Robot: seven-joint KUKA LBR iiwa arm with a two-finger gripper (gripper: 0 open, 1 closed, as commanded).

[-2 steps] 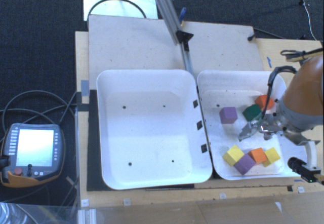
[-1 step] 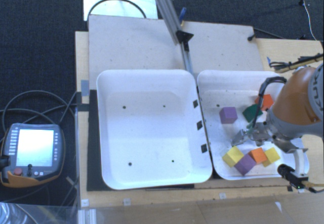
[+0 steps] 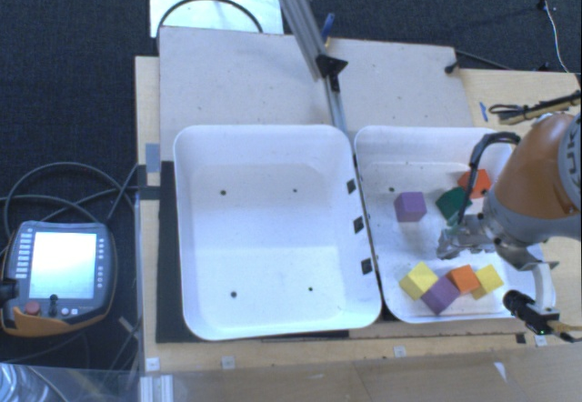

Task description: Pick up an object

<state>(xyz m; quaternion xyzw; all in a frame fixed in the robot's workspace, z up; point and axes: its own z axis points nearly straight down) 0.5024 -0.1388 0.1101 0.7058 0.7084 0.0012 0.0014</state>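
Camera view: two-finger gripper point(image 3: 452, 244) low in right white bin point(image 3: 391, 296), finger state unclear. Nearest it, small orange cube point(image 3: 465, 278), edges skewed to bin walls, no long axis evident.

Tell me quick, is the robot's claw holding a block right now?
Claw: low in the right bin near the green block; whether it holds anything cannot be told.
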